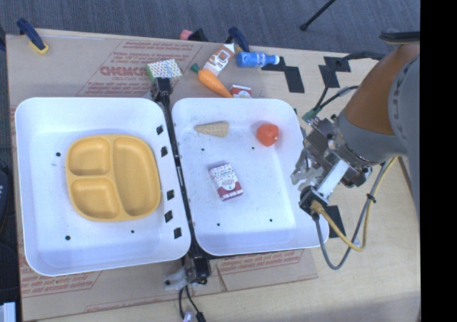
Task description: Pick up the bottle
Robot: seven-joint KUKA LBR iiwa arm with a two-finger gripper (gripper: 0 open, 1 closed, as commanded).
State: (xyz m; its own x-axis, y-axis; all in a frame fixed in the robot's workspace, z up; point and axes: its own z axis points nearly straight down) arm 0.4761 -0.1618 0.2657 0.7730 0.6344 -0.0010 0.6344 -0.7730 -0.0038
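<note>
The grey arm (378, 128) with its orange band looms closest, reaching in from the right. Its claw (305, 170) hangs over the right rim of the right bin (246, 242). Nothing is seen in its grasp, and I cannot tell whether it is set wide or narrow.

The blue bottle (255, 60) lies on its side on the counter (371, 292), outside both bins, just past the far rim of the right bin. It is well apart from the claw, farther back and to the left in the view. No writing on it can be read.

Beside it lie a white and orange container (218, 60), a carrot (213, 83), a small red and white packet (241, 90) and a green patterned box (164, 69). Their labels are too small to read.

The cardboard sheet (107, 74) under the bins bears red print beginning "CHEMC"; the lines below it are illegible.

In the right bin lie a tan cone (212, 128), a red ball (267, 134) and a red and white carton (226, 180) whose picture label cannot be made out. The left bin (36, 170) holds a yellow divided plate (113, 176).
</note>
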